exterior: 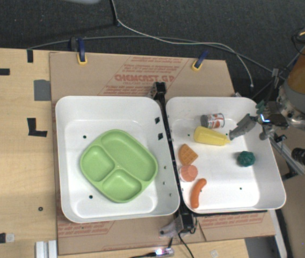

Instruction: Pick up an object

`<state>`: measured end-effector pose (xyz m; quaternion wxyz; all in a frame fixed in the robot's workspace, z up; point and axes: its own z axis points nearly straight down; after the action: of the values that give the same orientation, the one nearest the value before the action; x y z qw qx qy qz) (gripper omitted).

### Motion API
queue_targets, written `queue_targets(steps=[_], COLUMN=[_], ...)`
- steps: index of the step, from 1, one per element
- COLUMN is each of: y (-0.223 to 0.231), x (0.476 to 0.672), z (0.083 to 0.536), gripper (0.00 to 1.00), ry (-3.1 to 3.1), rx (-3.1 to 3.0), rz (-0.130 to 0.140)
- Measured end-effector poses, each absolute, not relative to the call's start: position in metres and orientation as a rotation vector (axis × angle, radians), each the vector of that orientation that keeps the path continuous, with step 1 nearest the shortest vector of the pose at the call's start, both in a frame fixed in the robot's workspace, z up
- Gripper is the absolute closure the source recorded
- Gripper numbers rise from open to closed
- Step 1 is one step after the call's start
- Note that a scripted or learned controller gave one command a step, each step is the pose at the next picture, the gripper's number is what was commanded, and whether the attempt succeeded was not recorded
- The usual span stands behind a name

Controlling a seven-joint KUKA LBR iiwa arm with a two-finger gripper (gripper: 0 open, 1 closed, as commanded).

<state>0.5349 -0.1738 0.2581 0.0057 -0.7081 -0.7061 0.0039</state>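
Observation:
The right bin [260,195] holds several small items: a yellow wedge [211,136], a small red and white can [213,121] lying on its side, a dark green lump [245,158], an orange waffle-like piece [188,155], a pink disc [189,172] and an orange sausage [197,192]. My gripper [248,132] hangs over the bin's right part, above and between the yellow wedge and the green lump. Its fingers stand open, with nothing between them. One grey finger [241,127] points toward the right end of the yellow wedge.
The left bin [66,144] holds a light green divided plate [118,166]. A black clip strip [163,122] joins the two bins. Both stand on a cardboard sheet [142,74] held by clamps. Cables [233,52] run across the dark floor behind.

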Motion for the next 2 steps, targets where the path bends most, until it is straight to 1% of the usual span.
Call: queue_targets(steps=[1,2], y=[-0.173,-0.183], x=[0.537,0.536], z=[0.265,0.212], gripper=[0.00,0.00], ry=[-2.222,-2.219], rx=[-2.219,-2.219], rz=[0.002,0.006])
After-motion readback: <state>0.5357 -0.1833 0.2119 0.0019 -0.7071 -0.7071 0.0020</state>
